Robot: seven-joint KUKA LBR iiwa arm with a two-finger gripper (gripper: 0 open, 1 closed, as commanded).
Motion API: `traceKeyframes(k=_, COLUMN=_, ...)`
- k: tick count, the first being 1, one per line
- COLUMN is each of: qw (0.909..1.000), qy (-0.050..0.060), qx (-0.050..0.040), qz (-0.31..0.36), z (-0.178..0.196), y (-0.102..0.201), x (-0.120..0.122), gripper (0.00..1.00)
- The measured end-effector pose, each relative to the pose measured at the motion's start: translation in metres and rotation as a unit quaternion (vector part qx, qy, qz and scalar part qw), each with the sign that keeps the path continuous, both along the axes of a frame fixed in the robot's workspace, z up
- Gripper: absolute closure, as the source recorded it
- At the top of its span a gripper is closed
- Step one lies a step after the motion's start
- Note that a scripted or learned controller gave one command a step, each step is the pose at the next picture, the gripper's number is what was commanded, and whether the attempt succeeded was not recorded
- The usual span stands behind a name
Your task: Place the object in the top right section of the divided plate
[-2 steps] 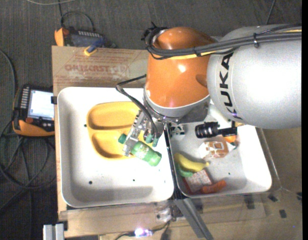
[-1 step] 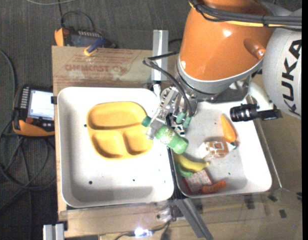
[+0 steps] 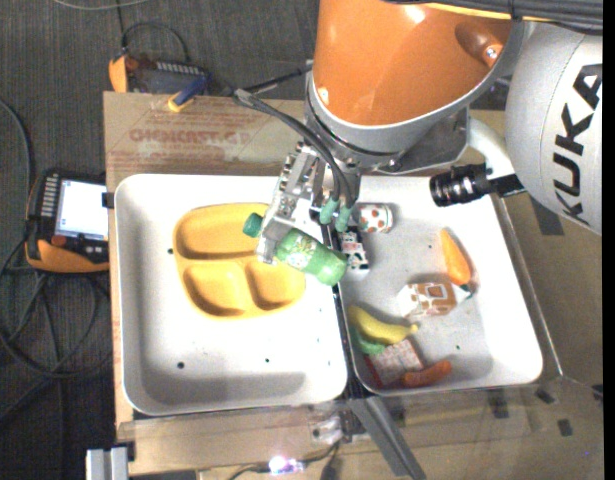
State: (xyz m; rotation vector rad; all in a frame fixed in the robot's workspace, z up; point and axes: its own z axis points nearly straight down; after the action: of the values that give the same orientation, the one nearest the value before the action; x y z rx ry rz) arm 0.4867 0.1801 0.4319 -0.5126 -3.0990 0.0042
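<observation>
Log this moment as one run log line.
arm: over bins' divide | gripper: shut on green bottle | bottle: at yellow divided plate right edge | placed: not yet

"KUKA" in black letters on grey arm (image 3: 572,118); faint red print on cardboard sheet (image 3: 187,138), illegible.

The bench (image 3: 122,128) carries two white bins: the left bin (image 3: 137,368); the right bin (image 3: 522,358).

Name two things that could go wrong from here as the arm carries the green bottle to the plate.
1. The green bottle hangs tilted over the yellow divided plate's right edge; released here, it could roll off.
2. It sits near the bin wall, so it may fall between bins.
</observation>
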Motion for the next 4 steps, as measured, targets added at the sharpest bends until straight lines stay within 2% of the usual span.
traceKeyframes(k=1, qw=0.9969, qy=0.002, qx=0.0003, qz=0.079, z=-0.115, y=0.008, x=0.024, gripper=1.00)
traceKeyframes(k=2, qw=0.9999, qy=0.001, qx=0.0005, qz=0.011, z=-0.018, y=-0.025, x=0.014, gripper=1.00)
traceKeyframes(k=3, qw=0.9999, qy=0.001, qx=0.0002, qz=0.014, z=-0.002, y=0.042, x=0.004, gripper=1.00)
traceKeyframes(k=4, qw=1.0000, qy=0.003, qx=0.0014, qz=0.007, z=-0.179, y=-0.035, x=-0.003, gripper=1.00)
